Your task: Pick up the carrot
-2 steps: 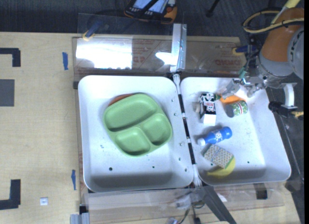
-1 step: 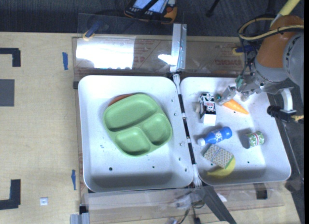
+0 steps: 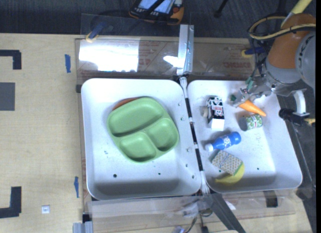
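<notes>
Camera view: gripper [image 3: 249, 90] sits just at 11 o'clock of carrot [image 3: 252, 108], finger state can't tell, so closing off-center may nudge it away.

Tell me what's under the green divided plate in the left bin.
An orange-red edge peeks out past the green plate's upper-left rim, on the left bin floor. The plate covers the rest, so it can't be identified.

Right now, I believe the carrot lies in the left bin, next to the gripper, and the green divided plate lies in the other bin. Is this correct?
Not quite. The camera view shows the carrot in the right bin, next to the gripper. The green divided plate lies in the left bin.
</notes>
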`<control>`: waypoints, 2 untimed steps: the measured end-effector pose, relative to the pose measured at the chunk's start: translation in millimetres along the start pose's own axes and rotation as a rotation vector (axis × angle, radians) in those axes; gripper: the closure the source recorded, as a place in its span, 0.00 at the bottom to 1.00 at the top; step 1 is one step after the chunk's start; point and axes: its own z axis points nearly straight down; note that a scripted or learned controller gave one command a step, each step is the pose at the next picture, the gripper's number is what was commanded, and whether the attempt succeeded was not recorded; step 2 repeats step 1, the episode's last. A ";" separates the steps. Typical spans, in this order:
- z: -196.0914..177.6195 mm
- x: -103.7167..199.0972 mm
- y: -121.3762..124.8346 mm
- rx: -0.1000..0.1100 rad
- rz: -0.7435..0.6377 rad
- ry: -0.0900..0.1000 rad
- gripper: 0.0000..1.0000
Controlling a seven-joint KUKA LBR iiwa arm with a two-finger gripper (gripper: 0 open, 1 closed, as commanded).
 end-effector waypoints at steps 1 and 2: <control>-75.9 15.4 2.9 -0.013 0.078 -0.009 1.00; -75.9 15.4 2.9 -0.013 0.078 -0.009 1.00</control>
